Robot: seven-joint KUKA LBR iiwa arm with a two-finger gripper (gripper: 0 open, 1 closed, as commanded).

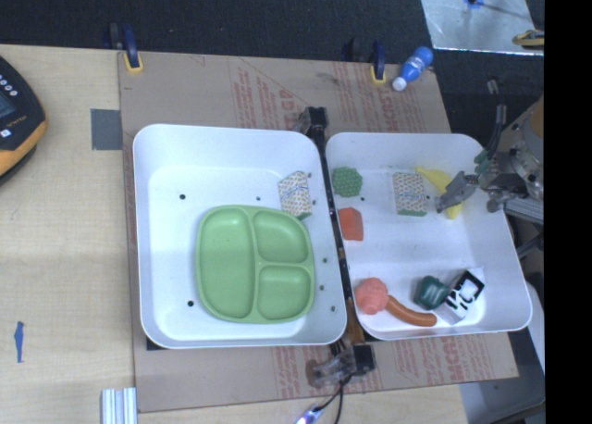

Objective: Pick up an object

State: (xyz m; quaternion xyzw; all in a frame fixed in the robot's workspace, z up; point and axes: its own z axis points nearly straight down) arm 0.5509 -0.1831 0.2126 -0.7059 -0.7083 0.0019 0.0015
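My gripper (474,198) hangs over the right rim of the right bin (407,246), its two dark fingers (453,194) spread apart with nothing between them. The left finger's tip is just beside a yellow piece (433,178) and a patterned block (410,193). Further left in this bin lie a green round item (347,180) and an orange-red block (350,224). Along the near edge sit a pink ball (372,293), an orange carrot shape (413,315), a dark green item (429,292) and a black-and-white item (465,294).
The left bin (162,228) holds a green divided plate (256,263) and a patterned block (295,193) near its right wall. A blue-capped bottle (412,68) lies beyond the bins. A yellow-black device (14,126) sits at the far left.
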